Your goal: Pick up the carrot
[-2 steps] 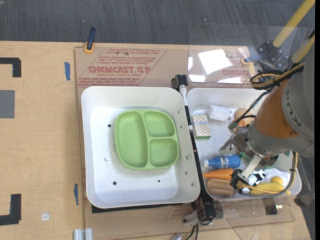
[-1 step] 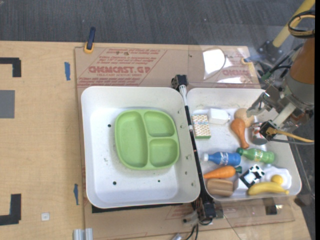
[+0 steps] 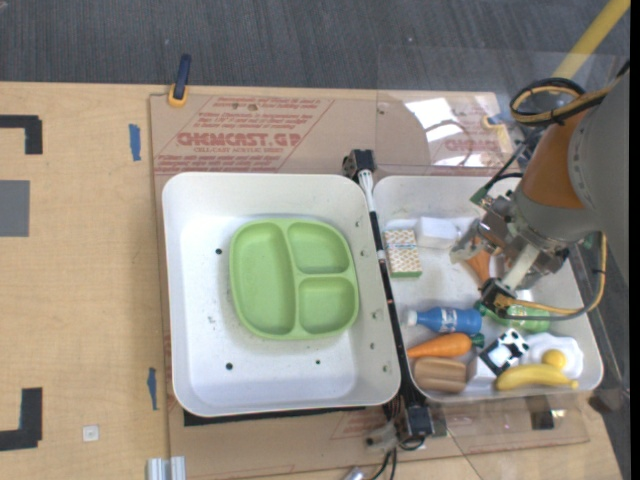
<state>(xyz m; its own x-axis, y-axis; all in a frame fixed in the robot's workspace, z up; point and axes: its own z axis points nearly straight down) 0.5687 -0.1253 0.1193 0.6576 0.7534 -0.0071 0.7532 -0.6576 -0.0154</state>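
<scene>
Carrot (image 3: 441,347) in right bin (image 3: 592,353); cardboard (image 3: 240,133) reads "CHEMCAST"

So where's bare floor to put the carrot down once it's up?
Left bin: the white floor around the green divided plate is bare, widest along the near edge. Right bin is crowded: carrot, blue bottle, banana and bread pack its near end, with the gripper above.

Robot lab test station
A wooden table (image 3: 80,298) marked with black and blue tape, two white bins (image 3: 190,298) on printed cardboard (image 3: 250,133), loose cables (image 3: 545,98), grey carpet (image 3: 300,18) beyond.
</scene>
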